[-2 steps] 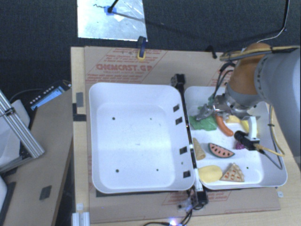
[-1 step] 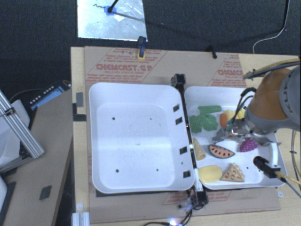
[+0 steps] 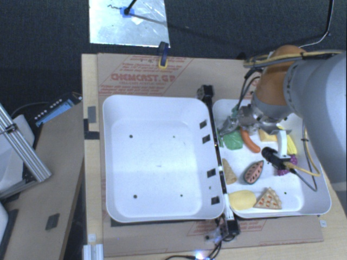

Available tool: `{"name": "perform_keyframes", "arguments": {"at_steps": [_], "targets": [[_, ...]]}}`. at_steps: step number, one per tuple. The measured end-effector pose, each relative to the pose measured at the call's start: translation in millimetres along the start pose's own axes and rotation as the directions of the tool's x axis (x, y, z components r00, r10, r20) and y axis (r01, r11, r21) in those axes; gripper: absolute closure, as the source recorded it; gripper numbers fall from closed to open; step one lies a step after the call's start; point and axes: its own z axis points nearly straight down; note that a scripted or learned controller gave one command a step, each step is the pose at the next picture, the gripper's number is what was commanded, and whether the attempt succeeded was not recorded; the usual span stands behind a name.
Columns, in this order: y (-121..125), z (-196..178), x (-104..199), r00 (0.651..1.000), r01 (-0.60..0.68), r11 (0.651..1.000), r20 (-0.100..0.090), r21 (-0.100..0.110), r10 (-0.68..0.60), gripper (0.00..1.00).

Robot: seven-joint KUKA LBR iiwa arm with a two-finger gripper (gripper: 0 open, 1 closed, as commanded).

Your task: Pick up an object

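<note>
The right bin holds several toy foods. A green piece lies near its left wall with an orange carrot-like piece beside it. My gripper hangs low over the back left of this bin, just above the green piece. Whether it touches the piece is hidden by the wrist. Nearer the front lie a tan wedge, a brown-and-red slice, a yellow lemon-like lump and a pizza slice.
The left bin stands beside the right one, with a black clipped divider between them. Yellow, white and purple pieces crowd the right bin's right side under the arm. A foil sheet lies at the back.
</note>
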Motion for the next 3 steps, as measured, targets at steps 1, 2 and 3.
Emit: {"name": "perform_keyframes", "arguments": {"at_steps": [1,2,3], "targets": [[-2,-10,-2,1.000,-0.002,1.000,-0.001,0.003,0.002,1.00],[-1,-21,-2,1.000,0.001,1.000,-0.001,0.000,-0.001,1.00],[0,-31,-2,1.000,0.003,1.000,-0.001,-0.002,-0.003,1.00]]}}
